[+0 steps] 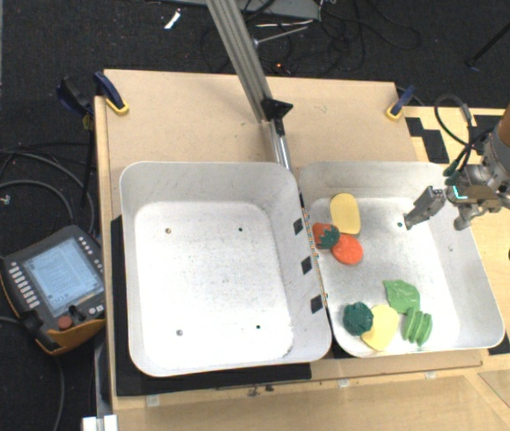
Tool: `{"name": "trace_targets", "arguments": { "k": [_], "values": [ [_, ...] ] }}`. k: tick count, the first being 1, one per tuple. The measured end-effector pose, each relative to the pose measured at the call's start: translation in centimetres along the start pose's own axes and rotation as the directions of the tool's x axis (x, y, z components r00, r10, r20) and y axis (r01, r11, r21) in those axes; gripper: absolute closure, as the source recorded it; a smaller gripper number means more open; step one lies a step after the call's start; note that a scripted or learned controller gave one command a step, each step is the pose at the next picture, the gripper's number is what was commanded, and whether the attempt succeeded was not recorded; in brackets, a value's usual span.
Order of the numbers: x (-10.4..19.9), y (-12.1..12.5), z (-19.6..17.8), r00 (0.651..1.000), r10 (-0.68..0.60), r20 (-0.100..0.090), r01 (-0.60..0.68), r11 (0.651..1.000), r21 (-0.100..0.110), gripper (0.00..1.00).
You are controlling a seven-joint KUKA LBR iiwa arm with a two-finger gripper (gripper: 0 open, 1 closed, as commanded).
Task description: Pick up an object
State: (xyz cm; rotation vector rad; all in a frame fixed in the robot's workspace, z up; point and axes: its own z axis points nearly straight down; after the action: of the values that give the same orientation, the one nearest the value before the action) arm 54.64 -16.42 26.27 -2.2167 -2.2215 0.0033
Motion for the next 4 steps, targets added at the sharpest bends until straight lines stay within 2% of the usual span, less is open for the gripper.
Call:
{"name": "trace_targets", "arguments": {
  "k": [1, 2, 3, 4],
  "values": [
    [0.0, 0.1, -0.2, 1.0, 0.001, 0.001, -0.001, 1.0, -0.004, 0.0],
    [-0.6, -0.6, 5.8, 1.0, 0.004, 0.0, -0.004, 1.0, 0.003, 0.0],
    [-0.2, 0.0, 10.4, 1.0, 0.002, 0.0, -0.002, 1.0, 0.001, 0.0],
    [-1.0, 0.2, 15.4, 1.0, 0.004, 0.0, -0.004, 1.0, 0.001, 0.0]
  ]
}}
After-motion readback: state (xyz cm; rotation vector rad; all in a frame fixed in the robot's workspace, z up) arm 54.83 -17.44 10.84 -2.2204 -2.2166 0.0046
